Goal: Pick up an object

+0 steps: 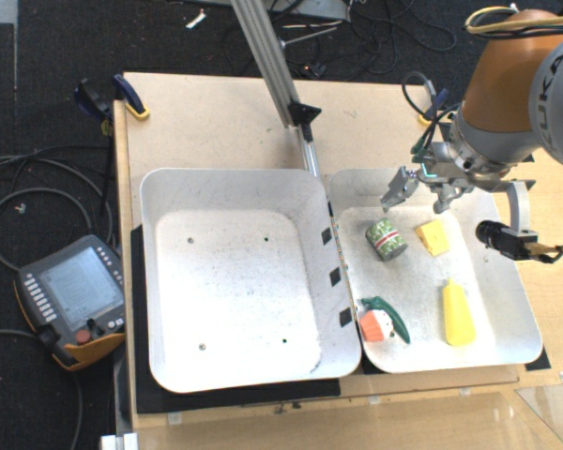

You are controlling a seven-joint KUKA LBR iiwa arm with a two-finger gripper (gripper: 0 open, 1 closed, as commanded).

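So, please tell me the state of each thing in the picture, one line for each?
Gripper: open, above the right bin, holding nothing.
Green patterned cylinder: on its side in the right bin.
Yellow block: lying loose, beside the cylinder.
Yellow bottle: lying flat.
Orange and green toy: lying at the bin's left edge.

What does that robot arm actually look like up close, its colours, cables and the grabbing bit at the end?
The arm is rounded and bulky, with an orange band above a grey wrist that bears dark lettering. A yellow cable loops over its top, and dark and blue wires run down by the wrist. The gripper is small, grey metal, with thin fingers.
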